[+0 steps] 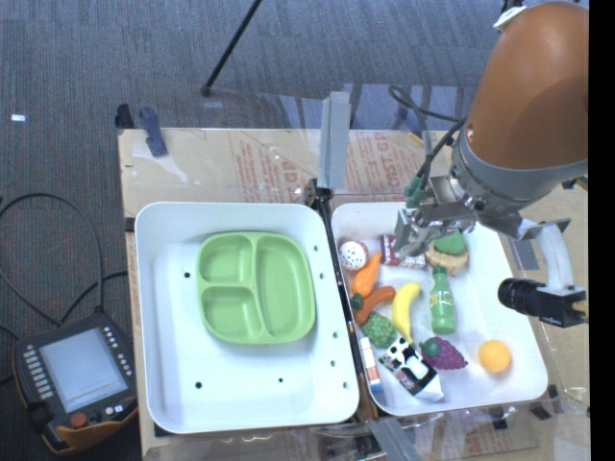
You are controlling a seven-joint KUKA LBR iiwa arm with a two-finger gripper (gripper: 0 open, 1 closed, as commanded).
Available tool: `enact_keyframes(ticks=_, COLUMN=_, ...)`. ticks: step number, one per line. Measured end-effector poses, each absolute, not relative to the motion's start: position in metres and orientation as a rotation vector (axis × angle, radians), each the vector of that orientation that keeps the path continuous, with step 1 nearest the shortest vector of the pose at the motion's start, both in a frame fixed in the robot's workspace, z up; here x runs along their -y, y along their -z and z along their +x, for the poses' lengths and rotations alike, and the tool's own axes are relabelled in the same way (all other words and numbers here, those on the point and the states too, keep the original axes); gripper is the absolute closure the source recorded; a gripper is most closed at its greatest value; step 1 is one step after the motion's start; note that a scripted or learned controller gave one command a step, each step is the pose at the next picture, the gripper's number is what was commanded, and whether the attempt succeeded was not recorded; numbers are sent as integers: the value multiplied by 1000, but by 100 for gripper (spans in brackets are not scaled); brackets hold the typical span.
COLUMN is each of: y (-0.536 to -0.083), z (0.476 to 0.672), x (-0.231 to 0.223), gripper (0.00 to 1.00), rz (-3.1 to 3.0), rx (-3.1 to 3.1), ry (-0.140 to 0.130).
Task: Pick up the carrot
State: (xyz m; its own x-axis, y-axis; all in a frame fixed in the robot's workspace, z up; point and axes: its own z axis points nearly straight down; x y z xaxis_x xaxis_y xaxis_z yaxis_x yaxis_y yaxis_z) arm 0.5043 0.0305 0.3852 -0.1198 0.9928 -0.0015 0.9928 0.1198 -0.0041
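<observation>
**Gripper Hovered Over Right Bin**

Dark carpet surrounded the counter (240, 166). In the right bin (519, 377), the carrot (366, 274) lay near its left wall, beside the banana (406, 307). Whether the gripper (415, 239) was wide or narrow could not be told.

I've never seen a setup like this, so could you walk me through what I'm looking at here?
This is a single camera looking down at a slant on a bench. The big orange and grey shape at the right is a robot arm; its gripper hangs over the right bin. That bin holds toy food: a carrot, a banana, a green bottle, grapes, an orange and a spotted ball. The left bin holds a green divided plate. I see nothing held.
</observation>
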Motion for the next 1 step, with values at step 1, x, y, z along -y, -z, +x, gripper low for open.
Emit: enact_keyframes(ticks=1, y=-338, z=479, x=-64, gripper=100, rz=-2257, rx=2178, ry=-12)
